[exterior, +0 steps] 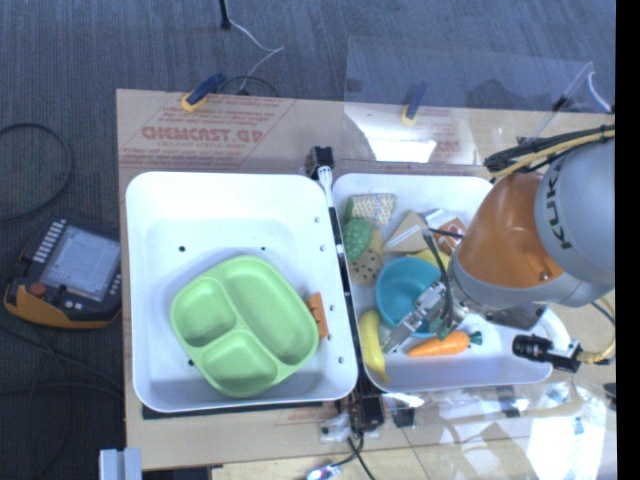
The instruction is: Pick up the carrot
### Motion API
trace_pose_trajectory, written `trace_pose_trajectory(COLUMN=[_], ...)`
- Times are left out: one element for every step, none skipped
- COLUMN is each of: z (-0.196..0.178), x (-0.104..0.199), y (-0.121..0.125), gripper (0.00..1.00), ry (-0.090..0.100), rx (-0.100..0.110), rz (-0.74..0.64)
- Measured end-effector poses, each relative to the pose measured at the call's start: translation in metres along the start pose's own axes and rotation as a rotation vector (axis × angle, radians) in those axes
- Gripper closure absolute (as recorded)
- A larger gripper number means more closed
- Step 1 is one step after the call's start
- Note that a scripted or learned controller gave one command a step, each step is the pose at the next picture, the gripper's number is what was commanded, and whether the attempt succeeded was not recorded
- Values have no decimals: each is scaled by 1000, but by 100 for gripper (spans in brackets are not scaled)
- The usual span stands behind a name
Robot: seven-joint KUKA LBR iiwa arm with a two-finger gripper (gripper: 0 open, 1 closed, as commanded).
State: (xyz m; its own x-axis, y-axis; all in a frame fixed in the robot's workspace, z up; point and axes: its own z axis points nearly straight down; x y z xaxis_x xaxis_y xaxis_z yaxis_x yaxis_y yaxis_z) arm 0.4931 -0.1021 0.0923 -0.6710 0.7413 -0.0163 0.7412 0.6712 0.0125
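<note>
Far left, off the desk: a handheld pendant on dark carpet. Then the left bin, carrying a green divided plate. Right bin next, crowded: yellow banana at its left wall, blue bowl just beyond. Tool low over the bowl's near rim; spread or pressed together, cannot tell from up here. Carrot lying flat near the front wall, just near-side of the tool, tip leftward, not between anything. Looks light, rigid, smooth toy plastic, probably slick. Best pinched across the thick right-hand middle. Bin floor glossy, neighbours tight on the left, arm looming right.
</note>
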Motion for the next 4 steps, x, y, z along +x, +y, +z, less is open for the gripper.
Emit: trace_pose_trajectory(z=[-57,-84,-10,1], x=[-33,-11,-23,-21], y=[13,-20,-36,-26], gripper=[0,0,0,0], ry=[9,15,24,7], rx=[11,14,16,4], rz=[149,-8,-162,167])
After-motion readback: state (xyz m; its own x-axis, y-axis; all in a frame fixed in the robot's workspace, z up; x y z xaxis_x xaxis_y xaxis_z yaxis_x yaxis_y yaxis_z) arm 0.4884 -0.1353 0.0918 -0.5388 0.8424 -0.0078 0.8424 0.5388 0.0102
